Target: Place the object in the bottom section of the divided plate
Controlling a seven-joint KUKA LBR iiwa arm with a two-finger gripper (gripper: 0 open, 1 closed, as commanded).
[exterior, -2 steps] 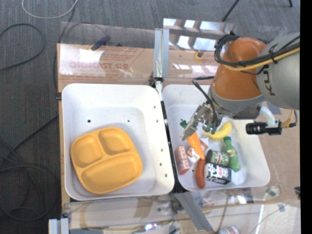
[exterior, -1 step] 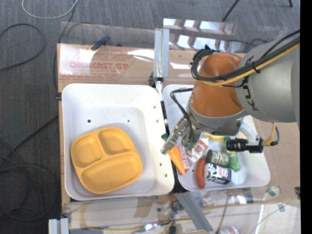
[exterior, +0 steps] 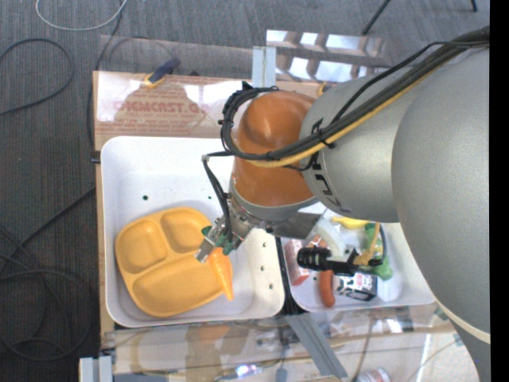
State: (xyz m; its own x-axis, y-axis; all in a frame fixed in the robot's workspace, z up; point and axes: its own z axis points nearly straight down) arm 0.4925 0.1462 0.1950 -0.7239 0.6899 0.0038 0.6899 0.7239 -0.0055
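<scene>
A yellow divided plate (exterior: 163, 265) lies in the left white bin (exterior: 151, 173), its large bottom section toward the front. My gripper (exterior: 215, 243) hangs at the plate's right edge, under the orange wrist band. An orange toy carrot (exterior: 222, 273) with a green top points down from the fingers, which are shut on its leafy end. The carrot's tip hangs over the right rim of the plate's bottom section.
The right bin (exterior: 398, 293) holds several toy foods: a red sausage (exterior: 327, 291), a black bottle (exterior: 318, 258), yellow and green pieces (exterior: 370, 241). The big grey arm covers most of the right side. Cardboard (exterior: 151, 110) lies behind the left bin.
</scene>
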